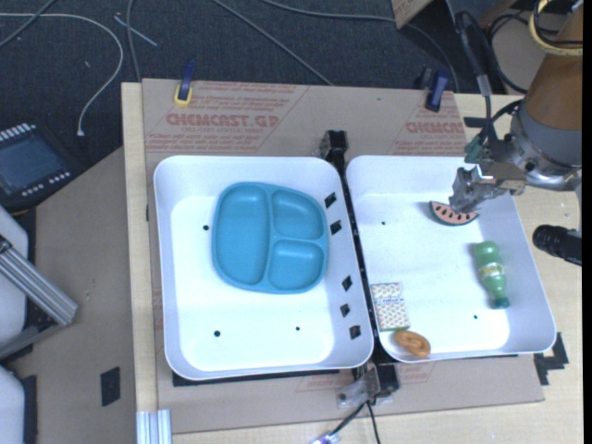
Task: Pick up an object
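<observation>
- Nearest me, one doughnut [413, 343] and one patterned packet [389, 304] lie in the right bin [421, 248].
- That bin also holds one green bottle [491, 273] and one watermelon slice [451, 215].
- Left bin [185, 276]: one blue divided plate [270, 237].
- My tool [465, 195] sits over the slice; I cannot tell its grip.

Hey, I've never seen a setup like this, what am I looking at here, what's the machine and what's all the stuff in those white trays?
This is one photo from a camera fixed above a bench, looking down at a slant. The grey and orange machine at the right is a robot arm; its gripper hangs over the right bin, just above a watermelon slice toy. I cannot tell whether it grips the slice. That bin also holds a green bottle, a small patterned packet and a doughnut-like toy. The left bin holds a blue divided plate. The arm's job is to pick something up.
</observation>
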